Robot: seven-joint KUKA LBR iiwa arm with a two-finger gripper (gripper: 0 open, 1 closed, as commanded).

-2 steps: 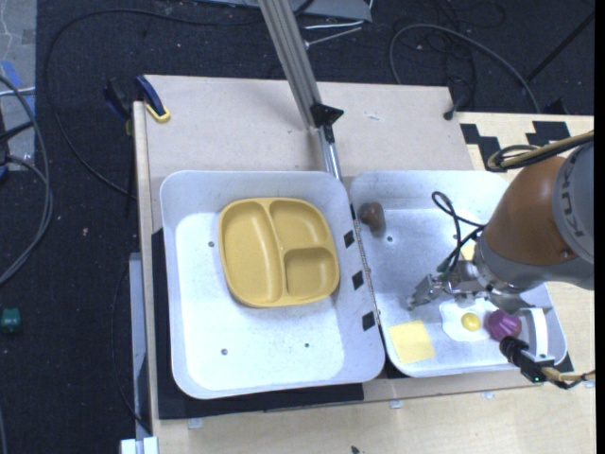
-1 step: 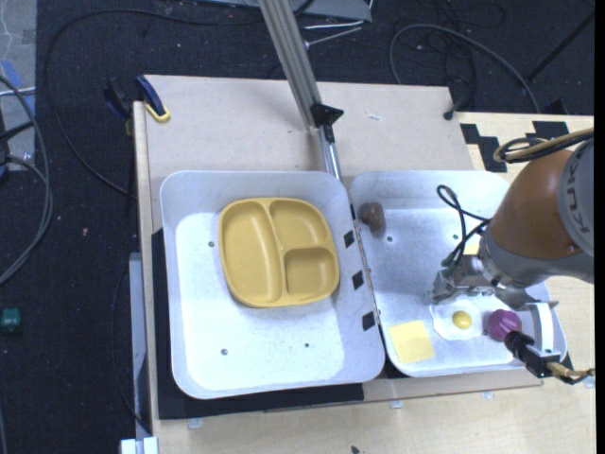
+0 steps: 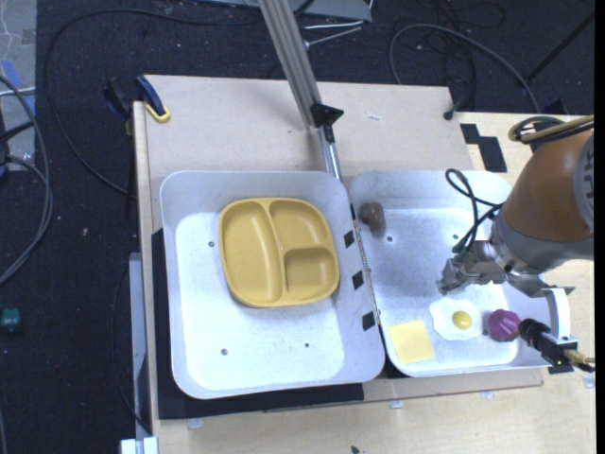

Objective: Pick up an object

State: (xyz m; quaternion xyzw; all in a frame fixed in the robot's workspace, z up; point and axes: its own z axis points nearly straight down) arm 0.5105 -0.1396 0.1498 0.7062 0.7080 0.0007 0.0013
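Claw [image 3: 456, 280] low in right white bin [image 3: 416, 225], just above white-and-yellow toy fried egg [image 3: 455, 321]; finger state can't tell. Egg looks light, flat, stiff, probably slippery; best pinched across its raised yolk or edge.

A wooden bench [image 3: 236, 126] carries two white bins [image 3: 189, 348], ringed by black cables [image 3: 66, 130] on dark floor [image 3: 57, 367]; a metal pole [image 3: 288, 45] slants overhead.

Divided plate [image 3: 280, 252] in left bin [image 3: 189, 348], toy egg [image 3: 456, 320] in right bin [image 3: 406, 225]
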